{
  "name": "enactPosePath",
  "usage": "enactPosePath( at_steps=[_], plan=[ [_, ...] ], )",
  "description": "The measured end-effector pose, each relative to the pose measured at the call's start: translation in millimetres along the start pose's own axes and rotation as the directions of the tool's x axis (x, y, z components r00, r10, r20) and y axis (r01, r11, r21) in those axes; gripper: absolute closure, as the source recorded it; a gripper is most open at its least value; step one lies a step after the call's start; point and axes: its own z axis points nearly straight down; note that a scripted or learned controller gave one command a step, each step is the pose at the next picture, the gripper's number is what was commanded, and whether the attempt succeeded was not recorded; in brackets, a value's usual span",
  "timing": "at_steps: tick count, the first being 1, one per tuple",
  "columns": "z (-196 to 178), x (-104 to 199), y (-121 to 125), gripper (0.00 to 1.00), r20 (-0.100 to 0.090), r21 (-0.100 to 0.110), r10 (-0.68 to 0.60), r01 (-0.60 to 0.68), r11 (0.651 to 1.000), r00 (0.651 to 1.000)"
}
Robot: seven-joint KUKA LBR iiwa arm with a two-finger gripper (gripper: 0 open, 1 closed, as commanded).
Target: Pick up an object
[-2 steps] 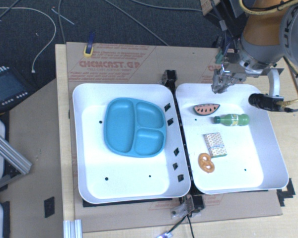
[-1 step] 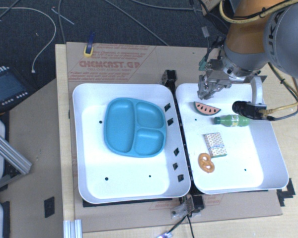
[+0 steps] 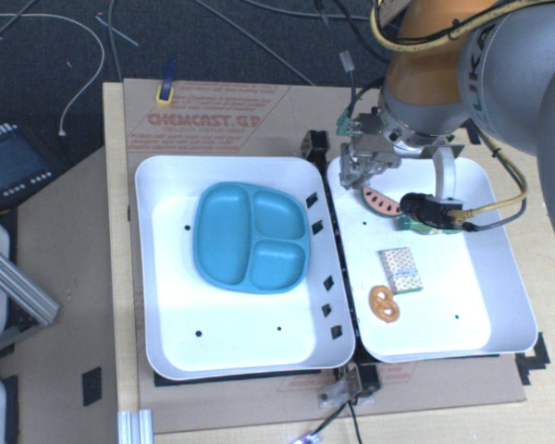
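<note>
Left bin (image 3: 157, 248): you see a blue divided plate (image 3: 252, 237) lying flat in it, whole and unobstructed.
Divider: small black marks run down the seam between the two bins; you cannot make out what they are.
Right bin (image 3: 481, 294): its far edge is covered by the arm (image 3: 462, 54).
Tool (image 3: 359, 166): it hangs low over the right bin's far left corner; you cannot tell how its fingers stand, since the wrist hides them.
Pink strip (image 3: 381, 202): just beside the tool, one end tucked beneath it.
Dark green object (image 3: 425, 213): right of the strip, shape hard to read, a cable crossing it.
Patterned packet (image 3: 401, 269): near the bin's middle, fully visible.
Pretzel (image 3: 384, 303): just below the packet, apart from it.
</note>
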Motion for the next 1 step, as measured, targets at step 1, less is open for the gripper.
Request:
enactPosePath(
  at_steps=[1],
  plan=[
    [18.6, 55.7, -9.7, 1.00, 0.000, 0.002, -0.001, 0.001, 1.000, 1.000]
  ],
)
